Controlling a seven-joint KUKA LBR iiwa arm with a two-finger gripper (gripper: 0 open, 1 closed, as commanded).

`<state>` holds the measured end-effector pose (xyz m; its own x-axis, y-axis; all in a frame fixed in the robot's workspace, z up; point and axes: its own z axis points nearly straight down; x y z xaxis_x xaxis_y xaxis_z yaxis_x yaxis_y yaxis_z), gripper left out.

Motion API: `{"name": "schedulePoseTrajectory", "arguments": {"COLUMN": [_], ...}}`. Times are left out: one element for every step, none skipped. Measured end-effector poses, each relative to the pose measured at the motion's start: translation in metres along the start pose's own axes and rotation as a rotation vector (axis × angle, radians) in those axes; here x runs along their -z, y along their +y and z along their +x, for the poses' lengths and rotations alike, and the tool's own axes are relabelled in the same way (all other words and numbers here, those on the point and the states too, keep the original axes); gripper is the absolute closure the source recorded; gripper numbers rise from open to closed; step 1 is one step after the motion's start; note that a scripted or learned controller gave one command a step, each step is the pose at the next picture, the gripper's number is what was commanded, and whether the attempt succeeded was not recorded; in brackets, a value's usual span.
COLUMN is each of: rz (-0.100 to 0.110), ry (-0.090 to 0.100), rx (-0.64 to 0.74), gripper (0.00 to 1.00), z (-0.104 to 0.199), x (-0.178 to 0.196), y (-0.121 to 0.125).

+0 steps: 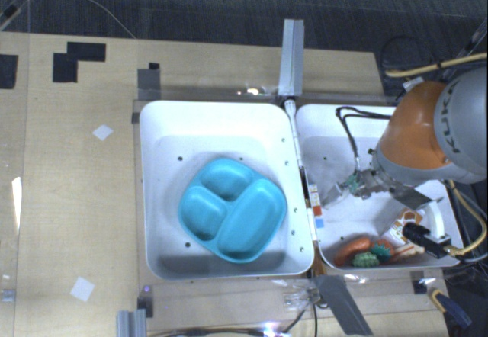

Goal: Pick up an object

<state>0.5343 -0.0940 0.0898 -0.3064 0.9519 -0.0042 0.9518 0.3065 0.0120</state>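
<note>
Gripper point(352, 184) hangs low over the middle of the right bin point(329, 129), below the grey arm point(465, 126) and its orange band point(412, 133), which enter from the right; whether its fingers are apart or together cannot be told, and nothing is seen held between them. Wooden bench point(69, 198) carries both white bins side by side, with black marks near its far left corner and dark floor beyond its far edge. Along the near edge of the right bin lies a cluster of small objects: an orange-red piece point(353, 246), a green piece point(367, 258) touching it, and a white-and-orange item point(406, 223) near the right wall. Left bin point(164, 133) holds a blue divided tray point(232, 210), three compartments, resting toward its near half and tilted.
</note>
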Motion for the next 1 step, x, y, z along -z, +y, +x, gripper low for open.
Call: {"name": "schedulePoseTrajectory", "arguments": {"rz": [0.005], "ry": [0.000], "rx": [0.075], "gripper": [0.00], "z": [-0.0805], "x": [-0.0043], "y": [0.0833]}}
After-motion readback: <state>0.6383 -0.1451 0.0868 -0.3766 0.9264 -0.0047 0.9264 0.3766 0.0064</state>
